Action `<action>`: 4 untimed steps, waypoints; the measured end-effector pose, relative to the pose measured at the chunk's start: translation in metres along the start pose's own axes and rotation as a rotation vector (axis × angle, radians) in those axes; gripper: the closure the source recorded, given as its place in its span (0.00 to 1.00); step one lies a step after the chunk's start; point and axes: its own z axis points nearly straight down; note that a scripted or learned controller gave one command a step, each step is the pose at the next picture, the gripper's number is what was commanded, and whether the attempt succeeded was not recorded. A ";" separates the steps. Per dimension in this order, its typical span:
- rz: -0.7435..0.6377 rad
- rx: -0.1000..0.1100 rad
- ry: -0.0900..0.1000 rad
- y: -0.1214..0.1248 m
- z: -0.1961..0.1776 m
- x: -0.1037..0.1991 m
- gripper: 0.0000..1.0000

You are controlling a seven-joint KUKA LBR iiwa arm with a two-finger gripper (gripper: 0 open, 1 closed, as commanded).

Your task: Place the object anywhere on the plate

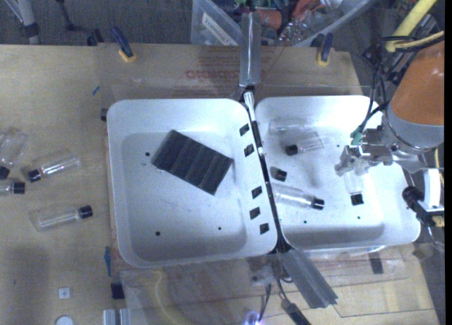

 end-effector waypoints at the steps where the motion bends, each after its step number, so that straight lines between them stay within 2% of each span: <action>1: -0.159 0.000 -0.002 0.102 0.013 0.063 1.00; 2: 0.359 -0.001 -0.003 0.122 -0.006 0.082 1.00; 3: 0.630 0.004 -0.003 0.120 0.014 0.141 1.00; 4: 0.659 0.002 -0.003 0.114 0.014 0.217 1.00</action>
